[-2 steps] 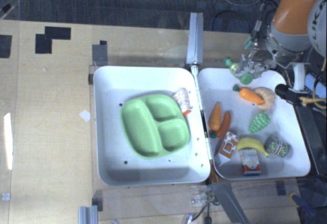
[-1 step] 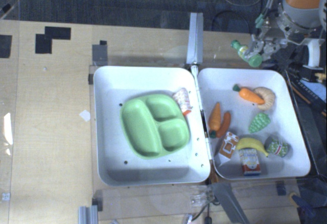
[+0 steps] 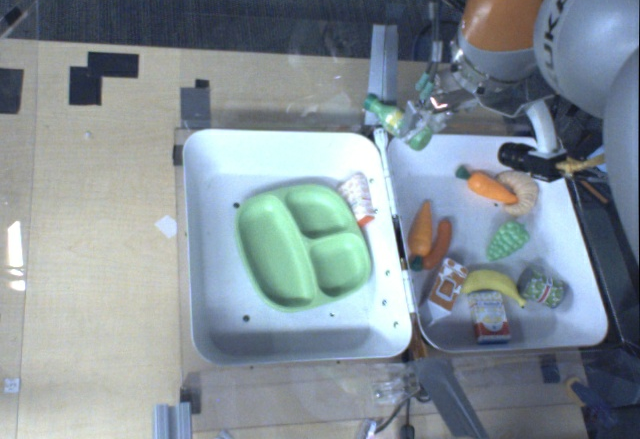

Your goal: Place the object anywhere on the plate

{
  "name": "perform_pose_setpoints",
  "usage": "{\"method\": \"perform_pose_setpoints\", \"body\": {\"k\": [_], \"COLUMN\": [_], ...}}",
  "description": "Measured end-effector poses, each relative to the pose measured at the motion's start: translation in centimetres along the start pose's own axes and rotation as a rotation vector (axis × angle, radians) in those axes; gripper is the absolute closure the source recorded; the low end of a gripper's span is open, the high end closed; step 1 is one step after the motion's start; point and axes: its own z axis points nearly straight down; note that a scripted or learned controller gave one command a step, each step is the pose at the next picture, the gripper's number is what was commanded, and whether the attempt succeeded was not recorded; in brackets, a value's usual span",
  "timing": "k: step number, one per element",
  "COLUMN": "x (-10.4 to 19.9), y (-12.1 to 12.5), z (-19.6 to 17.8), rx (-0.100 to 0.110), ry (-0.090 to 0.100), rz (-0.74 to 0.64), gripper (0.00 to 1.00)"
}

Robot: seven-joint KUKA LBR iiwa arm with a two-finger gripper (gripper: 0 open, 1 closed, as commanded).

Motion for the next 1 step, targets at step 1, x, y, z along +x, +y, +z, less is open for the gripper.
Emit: {"method": "perform_pose_setpoints", "body": {"k": [1], "x": [6.43], "y": [2.25], "z": [5.12], "rx": [0.001], "ry": [0.001], "rz": [-0.068], "gripper": [1.00]}}
